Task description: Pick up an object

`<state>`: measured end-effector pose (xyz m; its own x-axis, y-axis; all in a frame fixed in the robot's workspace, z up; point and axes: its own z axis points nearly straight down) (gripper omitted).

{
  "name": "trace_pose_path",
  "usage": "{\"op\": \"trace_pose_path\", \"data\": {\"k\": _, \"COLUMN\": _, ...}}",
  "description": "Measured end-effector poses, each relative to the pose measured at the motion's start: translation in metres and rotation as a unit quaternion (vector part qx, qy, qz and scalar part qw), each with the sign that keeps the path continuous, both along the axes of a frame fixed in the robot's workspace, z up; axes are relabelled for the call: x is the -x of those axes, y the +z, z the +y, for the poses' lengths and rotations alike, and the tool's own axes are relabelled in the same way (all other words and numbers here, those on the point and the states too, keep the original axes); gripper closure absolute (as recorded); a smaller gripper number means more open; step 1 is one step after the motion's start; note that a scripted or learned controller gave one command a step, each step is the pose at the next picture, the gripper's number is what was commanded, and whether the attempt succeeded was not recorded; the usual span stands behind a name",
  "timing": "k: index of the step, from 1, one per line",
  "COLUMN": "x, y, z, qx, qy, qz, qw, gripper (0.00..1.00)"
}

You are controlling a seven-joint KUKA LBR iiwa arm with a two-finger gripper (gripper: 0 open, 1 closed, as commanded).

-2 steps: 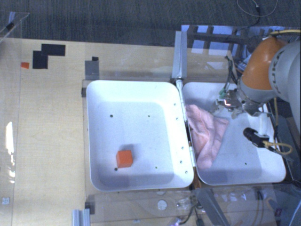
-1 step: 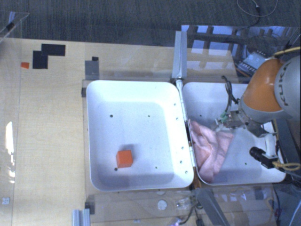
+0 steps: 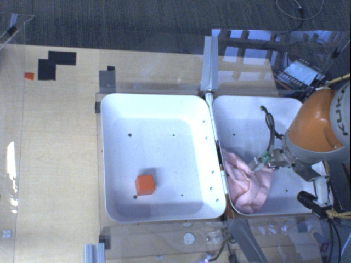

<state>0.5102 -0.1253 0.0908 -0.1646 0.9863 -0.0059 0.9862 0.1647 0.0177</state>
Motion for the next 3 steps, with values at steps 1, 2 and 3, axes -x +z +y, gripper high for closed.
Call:
{"op": "trace_pose_path", "data": {"k": 1, "x": -0.005, "y": 0.013, "z": 0.0, "qx": 0.0021, "qy": 0.0, "qz": -0.007, "qw": 1.0, "gripper": 1.0}}
{"op": "trace_pose_path", "data": {"k": 2, "x": -0.005, "y": 0.013, "z": -0.001, "qx": 0.0022, "qy": 0.001, "qz": -0.007, "qw": 1.0, "gripper": 0.0}}
{"op": "trace_pose_path", "data": {"k": 3, "x": 0.016, "y": 0.001, "z": 0.021, "qx": 0.0026, "qy": 0.061, "qz": -0.003, "qw": 0.9982, "gripper": 0.0}}
